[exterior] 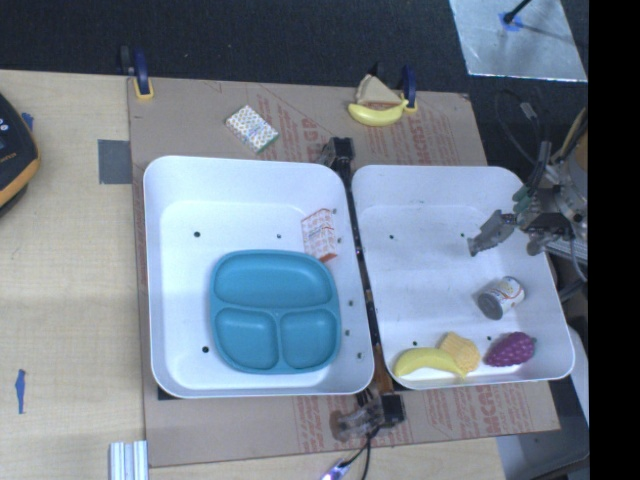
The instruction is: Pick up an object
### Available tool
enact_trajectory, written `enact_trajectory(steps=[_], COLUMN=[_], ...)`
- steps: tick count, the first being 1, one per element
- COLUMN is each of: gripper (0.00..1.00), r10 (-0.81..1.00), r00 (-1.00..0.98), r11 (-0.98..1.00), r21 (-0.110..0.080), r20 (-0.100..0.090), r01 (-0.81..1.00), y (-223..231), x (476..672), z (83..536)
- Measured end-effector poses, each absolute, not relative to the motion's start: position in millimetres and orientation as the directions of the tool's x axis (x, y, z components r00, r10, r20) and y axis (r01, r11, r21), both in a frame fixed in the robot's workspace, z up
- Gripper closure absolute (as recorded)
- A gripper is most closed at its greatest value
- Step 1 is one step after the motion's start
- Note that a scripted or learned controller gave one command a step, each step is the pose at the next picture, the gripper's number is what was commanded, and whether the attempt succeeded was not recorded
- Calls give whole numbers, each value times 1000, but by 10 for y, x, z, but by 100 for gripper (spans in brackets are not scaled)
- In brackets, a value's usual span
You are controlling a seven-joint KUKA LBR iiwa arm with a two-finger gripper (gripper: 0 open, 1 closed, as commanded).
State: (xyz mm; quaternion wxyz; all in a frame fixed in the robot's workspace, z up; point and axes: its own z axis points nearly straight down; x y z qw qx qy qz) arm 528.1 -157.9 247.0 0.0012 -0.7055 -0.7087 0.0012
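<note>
My gripper [489, 236] hangs over the right bin [420, 198], near its right wall, reaching in from the right edge. Nothing shows held in it. Just below it a small grey and white can [500, 296] lies on its side. Along the bin's front wall lie a yellow banana [428, 364], a yellow waffle-like piece [461, 350] and a purple bunch of grapes [510, 349]. In the left bin [175, 198] sit a blue divided plate [275, 309] and a small red and white packet [320, 234].
Behind the bins, on the brown board, lie a patterned packet [251, 127] and a second banana [377, 114] with a sandwich slice [377, 90] by a blue clamp. A yellow and black device [12, 153] sits at the left edge.
</note>
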Motion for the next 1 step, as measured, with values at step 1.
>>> enact_trajectory(steps=[1], gripper=[0], r10=[1000], r00=[-4], r11=[4], r21=[-6], r20=[0], r01=[1000], y=[-2029], x=[5457], z=[1169])
